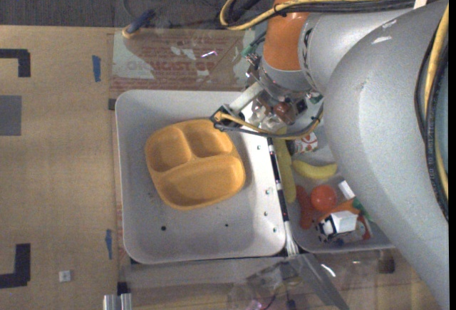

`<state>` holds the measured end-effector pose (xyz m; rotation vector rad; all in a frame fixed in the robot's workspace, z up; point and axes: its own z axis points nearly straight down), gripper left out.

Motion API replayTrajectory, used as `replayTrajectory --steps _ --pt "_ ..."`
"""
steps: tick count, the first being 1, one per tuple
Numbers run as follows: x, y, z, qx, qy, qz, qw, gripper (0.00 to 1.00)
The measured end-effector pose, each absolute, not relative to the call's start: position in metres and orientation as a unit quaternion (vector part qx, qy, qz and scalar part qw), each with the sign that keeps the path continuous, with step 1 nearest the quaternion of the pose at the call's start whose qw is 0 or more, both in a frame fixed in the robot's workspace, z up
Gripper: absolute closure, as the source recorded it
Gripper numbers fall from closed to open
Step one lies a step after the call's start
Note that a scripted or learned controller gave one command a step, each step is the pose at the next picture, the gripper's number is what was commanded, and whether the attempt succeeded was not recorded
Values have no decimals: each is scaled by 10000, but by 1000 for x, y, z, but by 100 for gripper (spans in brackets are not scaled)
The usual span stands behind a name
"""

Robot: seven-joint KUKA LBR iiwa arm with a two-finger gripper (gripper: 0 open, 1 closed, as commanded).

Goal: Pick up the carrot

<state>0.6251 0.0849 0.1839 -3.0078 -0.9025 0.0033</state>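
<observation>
Covering most of the right bin (313,243), the arm (370,80) hides its gripper (281,112), so whether the fingers are wide or closed cannot be told. The carrot (308,207) lies in that bin, beside a banana (315,170) and a tomato (323,197). Left of the carrot, the left bin (135,223) has bare floor around a yellow plate (194,163).

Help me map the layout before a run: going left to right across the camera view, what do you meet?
Blue tape marks → left white bin → yellow divided plate → banana → grey arm.
</observation>
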Motion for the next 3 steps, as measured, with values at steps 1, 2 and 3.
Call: replayTrajectory --steps 1,2,3 --pt "655 106 237 -9786 -2059 -8 6 100" --pt "650 178 251 -9895 -1443 -12 3 100" --pt "613 115 204 -9319 -3628 30 11 100"
